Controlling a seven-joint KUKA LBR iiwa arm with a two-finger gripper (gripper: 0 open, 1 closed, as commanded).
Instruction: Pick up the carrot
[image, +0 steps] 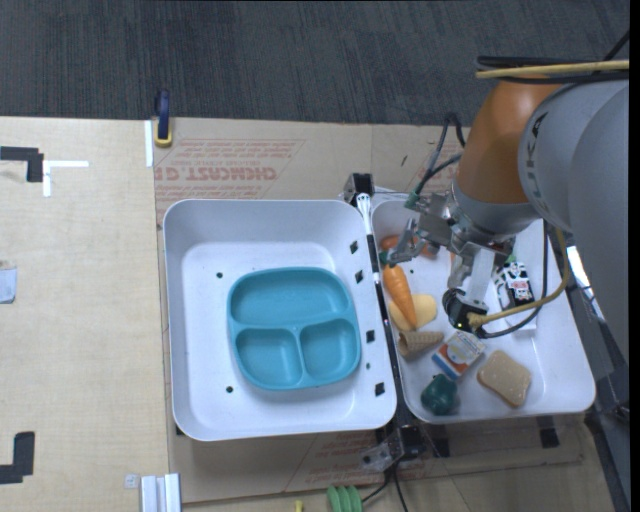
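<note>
Carrot (399, 290) lies in the right bin (560, 395), hard against that bin's left wall, centre-right of frame; orange body, long axis running roughly top-to-bottom of frame w/ a slight lean, thin end toward lower right. Its lower end touches a pale yellow rounded item (418, 311), prob. a lemon or potato, can't tell which. Jaws (410, 247) sit just above and a bit right of the carrot's upper end, approx. over its top; whether they're spread or pressed together can't be made out, too small and cluttered w/ cables, and nothing is seen pinched between them. So the relation that matters: carrot lies below-left of the jaws in frame, very near, long axis nearly in line w/ the direction from jaws to carrot; judgement: a grasp would want to close across the narrow width, and the bin wall right beside it leaves little room on the left. Only 1 arm (560, 150), coming in from upper right. Counts: 1 carrot, 1 yellow item, 1 bread slice (504, 378) at lower right, 1 dark green lump (440, 395), 1 small packet (462, 353), 2 white bins on the surface. Left bin (190, 400) holds 1 blue 3-section plate (294, 327), well apart from the carrot.
</note>
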